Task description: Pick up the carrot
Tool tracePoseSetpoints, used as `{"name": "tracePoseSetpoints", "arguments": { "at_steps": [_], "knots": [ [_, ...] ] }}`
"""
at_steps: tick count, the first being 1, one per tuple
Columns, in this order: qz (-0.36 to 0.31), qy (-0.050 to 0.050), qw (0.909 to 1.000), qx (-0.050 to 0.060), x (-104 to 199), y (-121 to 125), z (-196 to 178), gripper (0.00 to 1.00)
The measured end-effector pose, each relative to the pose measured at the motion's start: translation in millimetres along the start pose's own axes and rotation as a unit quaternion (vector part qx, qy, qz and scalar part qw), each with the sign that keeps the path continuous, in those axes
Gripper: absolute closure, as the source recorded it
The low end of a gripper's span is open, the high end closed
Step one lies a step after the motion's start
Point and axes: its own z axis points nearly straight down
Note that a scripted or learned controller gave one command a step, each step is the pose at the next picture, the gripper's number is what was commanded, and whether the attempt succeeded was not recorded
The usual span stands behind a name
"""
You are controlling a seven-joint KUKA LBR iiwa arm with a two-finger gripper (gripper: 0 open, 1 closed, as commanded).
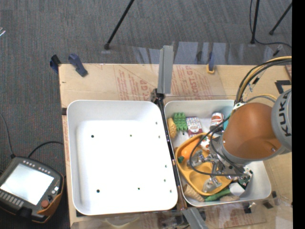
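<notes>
Teach pendant is seen at the lower left, off the tabletop. Left bin sits beside the right bin, which is crowded with toys. Tool is lowered over a yellow-orange dish there; its state cannot be told. Carrot cannot be picked out with certainty, so neither its axis nor its heading is given. A green block lies at the far left corner.

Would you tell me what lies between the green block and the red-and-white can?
In the camera view, a small red-and-white packet lies between the green block and the can.
</notes>
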Motion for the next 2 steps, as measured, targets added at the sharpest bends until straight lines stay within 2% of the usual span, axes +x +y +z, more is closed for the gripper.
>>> {"name": "tracePoseSetpoints", "arguments": {
  "at_steps": [1,2],
  "knots": [
    [-0.003,-0.002,1.0000,-0.001,-3.6,2.6,-10.4,1.00],
    [0.141,0.011,0.9900,-0.005,-57.8,-21.4,-0.2,1.00]
  ]
}}
